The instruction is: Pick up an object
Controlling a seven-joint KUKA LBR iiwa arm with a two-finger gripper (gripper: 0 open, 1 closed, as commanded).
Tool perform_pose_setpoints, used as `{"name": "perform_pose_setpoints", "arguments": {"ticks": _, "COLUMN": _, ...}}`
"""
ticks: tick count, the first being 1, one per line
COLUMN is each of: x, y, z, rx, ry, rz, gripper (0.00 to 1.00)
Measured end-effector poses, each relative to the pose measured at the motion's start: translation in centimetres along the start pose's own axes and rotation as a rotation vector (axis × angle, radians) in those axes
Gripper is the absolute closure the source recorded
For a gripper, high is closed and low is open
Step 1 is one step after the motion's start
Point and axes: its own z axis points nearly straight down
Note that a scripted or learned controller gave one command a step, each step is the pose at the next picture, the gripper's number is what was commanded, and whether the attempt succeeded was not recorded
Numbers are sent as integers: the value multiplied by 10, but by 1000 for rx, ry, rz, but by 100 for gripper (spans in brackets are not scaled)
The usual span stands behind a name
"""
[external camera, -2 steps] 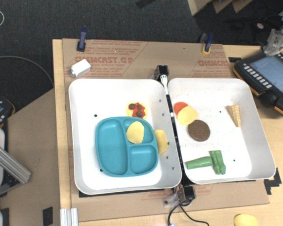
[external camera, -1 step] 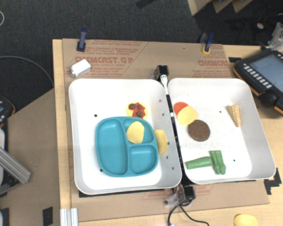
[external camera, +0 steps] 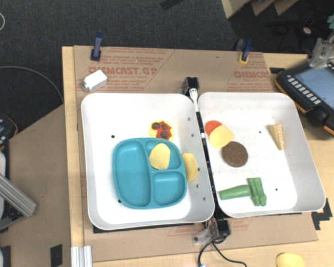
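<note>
The left bin [external camera: 100,149] holds a blue divided tray [external camera: 147,174] with a yellow piece [external camera: 160,156] resting in its upper right section. Another yellow piece [external camera: 190,167] lies just right of the tray, and a small yellow item with red and dark bits [external camera: 162,129] sits above it. In the right bin [external camera: 300,166] are a red piece [external camera: 212,127] touching a yellow one [external camera: 221,136], a brown round cookie [external camera: 234,154], a tan cone [external camera: 277,134] and green vegetables [external camera: 245,191].
A white block [external camera: 94,80] lies on the cardboard at the back left. Blue clamps [external camera: 97,46] [external camera: 245,50] hold the board's far edge. A tablet-like device [external camera: 314,90] sits at the right. A yellow object [external camera: 289,260] lies at the bottom right.
</note>
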Motion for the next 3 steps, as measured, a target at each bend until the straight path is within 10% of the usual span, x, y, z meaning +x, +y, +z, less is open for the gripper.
{"name": "perform_pose_setpoints", "arguments": {"ticks": 2, "x": 0, "y": 1, "z": -54, "rx": -11, "ry": -4, "rz": -2, "gripper": 100}}
{"name": "perform_pose_setpoints", "arguments": {"ticks": 3, "x": 0, "y": -10, "z": 4, "rx": 2, "ry": 1, "rz": 1, "gripper": 100}}
